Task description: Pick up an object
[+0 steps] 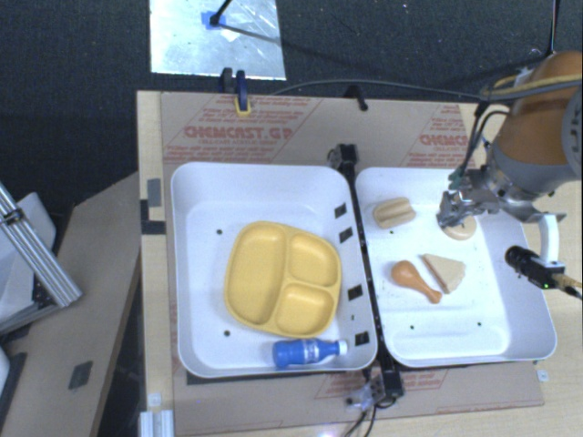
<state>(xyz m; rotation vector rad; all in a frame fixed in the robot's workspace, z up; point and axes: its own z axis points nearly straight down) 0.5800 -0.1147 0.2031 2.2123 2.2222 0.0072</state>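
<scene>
The right bin (492, 340) holds several toy foods. A tan bun (393, 212) lies at its back left, a brown drumstick (416, 280) sits in the middle, and a pale sandwich wedge (444, 269) touches the drumstick's right side. At the back, a round tan disc (461, 229) lies partly under my gripper (451, 215), which hangs low right over the disc's left edge. The grey and orange arm (537, 135) reaches in from the right.
The left bin (196, 244) holds a yellow divided plate (282, 276) and a blue bottle (305, 352) lying along its front wall. A black clip strip (357, 244) runs along the divider between the bins. A black fitting (533, 267) on the arm hangs over the right bin's right side.
</scene>
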